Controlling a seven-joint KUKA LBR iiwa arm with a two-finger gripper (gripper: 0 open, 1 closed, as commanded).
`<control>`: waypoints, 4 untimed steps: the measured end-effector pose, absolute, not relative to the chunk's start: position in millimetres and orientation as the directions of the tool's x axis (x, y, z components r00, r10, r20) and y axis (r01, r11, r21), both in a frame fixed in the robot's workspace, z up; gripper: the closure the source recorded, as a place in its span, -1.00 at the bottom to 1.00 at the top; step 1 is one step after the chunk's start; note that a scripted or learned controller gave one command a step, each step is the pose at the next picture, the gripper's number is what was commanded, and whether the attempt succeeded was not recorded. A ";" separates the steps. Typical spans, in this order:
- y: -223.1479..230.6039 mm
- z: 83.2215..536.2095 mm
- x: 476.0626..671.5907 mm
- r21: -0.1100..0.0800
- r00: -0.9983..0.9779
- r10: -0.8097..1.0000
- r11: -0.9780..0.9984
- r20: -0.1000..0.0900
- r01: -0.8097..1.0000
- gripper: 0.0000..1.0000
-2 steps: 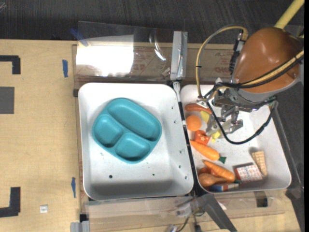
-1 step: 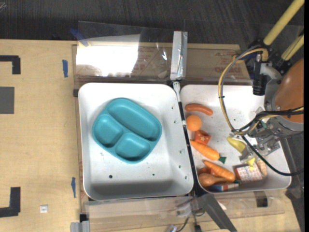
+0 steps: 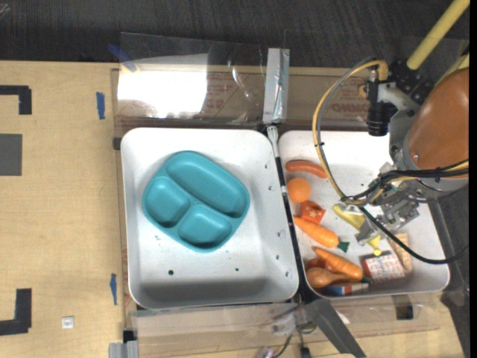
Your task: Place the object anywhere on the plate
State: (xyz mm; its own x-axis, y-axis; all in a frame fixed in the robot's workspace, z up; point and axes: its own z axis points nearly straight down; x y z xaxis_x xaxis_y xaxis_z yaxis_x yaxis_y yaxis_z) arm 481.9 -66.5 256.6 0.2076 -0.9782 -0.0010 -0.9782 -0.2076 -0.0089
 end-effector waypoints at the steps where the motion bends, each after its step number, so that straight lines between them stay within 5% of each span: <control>1: -28.2 295.0 481.6 -0.008 0.544 -0.839 -0.544 0.001 -0.839 1.00; 2: -47.2 222.3 479.5 0.000 0.715 -0.699 -0.715 -0.004 -0.699 1.00; 3: -50.7 257.5 485.0 -0.004 0.933 -0.360 -0.933 0.002 -0.360 1.00; 4: -107.2 201.7 495.3 -0.004 0.978 -0.210 -0.978 -0.003 -0.211 1.00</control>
